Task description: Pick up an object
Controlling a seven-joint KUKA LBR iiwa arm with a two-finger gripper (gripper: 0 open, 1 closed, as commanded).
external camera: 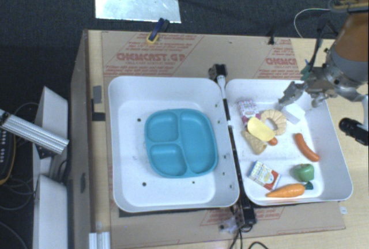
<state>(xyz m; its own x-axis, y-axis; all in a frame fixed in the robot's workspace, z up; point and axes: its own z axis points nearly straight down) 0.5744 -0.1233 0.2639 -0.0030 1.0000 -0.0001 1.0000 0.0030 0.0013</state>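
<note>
Arm [349, 40]: reaches in from the right, wrist tilted down over the far corner of the right bin [340, 150], likely so the tool can drop among the toys from above.
Gripper [301, 95]: fingers spread apart, nothing between them; hangs above the bin's upper part, just beside the croissant [274, 119].
Candidates: all in the right bin, so any pick must happen there.
Cluster: croissant, yellow piece [260, 129] and cracker [253, 141] touching or overlapping near the divider; crowded, probably awkward to close on one alone.
Pink packet [247, 108]: lies flat just beyond the cluster, near the divider.
Sausage [307, 147]: alone on bare floor, well apart from the cluster; judged the easier grasp.
Near edge: small carton [263, 174], carrot [285, 190] and green pepper [304, 172] close together by the front wall; wall may block a finger.
Left bin [124, 127]: holds only a blue divided plate [180, 142], centred; no part in a simple pick.
Progress: judged early, approach under way, no object lifted yet.
Next need: descend with fingers straddling one item, then close.
</note>
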